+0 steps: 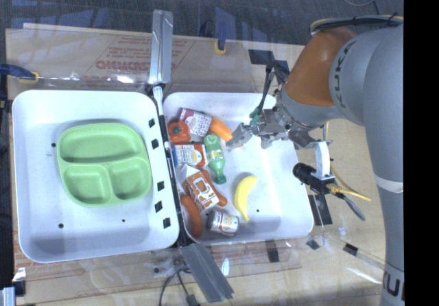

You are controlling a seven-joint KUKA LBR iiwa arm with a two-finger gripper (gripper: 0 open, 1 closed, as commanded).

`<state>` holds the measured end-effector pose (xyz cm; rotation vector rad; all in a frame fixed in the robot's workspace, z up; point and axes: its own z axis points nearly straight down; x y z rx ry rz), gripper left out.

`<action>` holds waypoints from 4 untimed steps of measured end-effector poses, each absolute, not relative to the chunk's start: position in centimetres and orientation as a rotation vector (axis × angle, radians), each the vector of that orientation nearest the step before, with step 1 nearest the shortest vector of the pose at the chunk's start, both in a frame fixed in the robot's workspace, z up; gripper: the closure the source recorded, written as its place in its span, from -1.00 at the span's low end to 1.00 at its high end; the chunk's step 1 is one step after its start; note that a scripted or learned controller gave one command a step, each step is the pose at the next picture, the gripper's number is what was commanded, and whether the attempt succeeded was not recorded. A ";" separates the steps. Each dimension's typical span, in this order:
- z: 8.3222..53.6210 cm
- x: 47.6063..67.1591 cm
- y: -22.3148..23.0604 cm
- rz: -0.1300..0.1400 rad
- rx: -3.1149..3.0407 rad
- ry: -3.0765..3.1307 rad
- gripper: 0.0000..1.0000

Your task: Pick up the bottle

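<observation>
The green bottle (217, 158) lies in the right bin (288, 191), wedged among cartons (194, 154) with a carrot (221, 129) just beyond and a banana (245, 195) near its right. The gripper (241, 135) hovers beside it holding nothing; whether it is apart or together cannot be told

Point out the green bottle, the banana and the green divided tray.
green bottle (216, 159): camera view, right bin, on the middle of its body.
banana (245, 195): camera view, right bin, on the middle of its curve.
green divided tray (103, 141): camera view, left bin, on its long upper compartment.
</observation>
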<state>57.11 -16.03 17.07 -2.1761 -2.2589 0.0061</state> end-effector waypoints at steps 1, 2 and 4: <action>10.7 53.7 -10.6 -0.007 -2.193 -2.268 -1.00; 9.2 58.7 -10.9 0.000 -1.892 -2.507 -1.00; 19.2 65.7 -6.6 0.001 -1.947 -2.465 1.00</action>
